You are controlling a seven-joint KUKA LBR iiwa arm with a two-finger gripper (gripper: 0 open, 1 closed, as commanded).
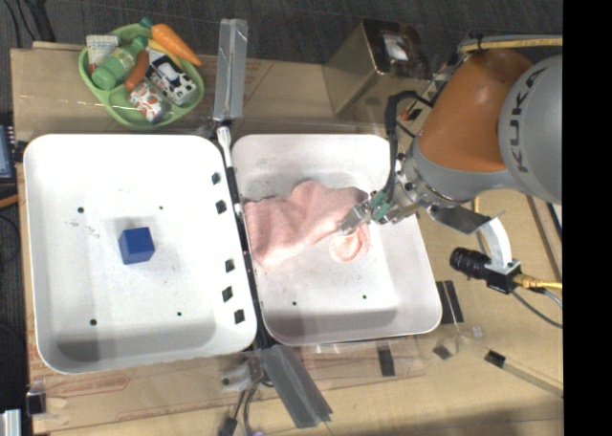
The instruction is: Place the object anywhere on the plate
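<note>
Highest toward the lens, the KUKA arm (478, 128) reaches into the right bin (411, 300), its pincer (368, 214) low at the pink cloth's (292, 219) right edge; whether it is wide, narrow or pinching fabric, I cannot tell. Just below the pincer a pinkish round rim, probably the plate (350, 246), peeks from under the cloth. Far left, in the left bin (57, 185), sits a blue cube (137, 244), likely light, stiff and graspable across opposite flat faces. Beyond, upper left, stands a green toy-food bowl (141, 74).

- The plate (350, 245) was largely covered by the pink cloth (296, 219)
- The gripper (368, 212) fingers could not be told apart
- The arm (497, 128) was cut off at the right
</note>
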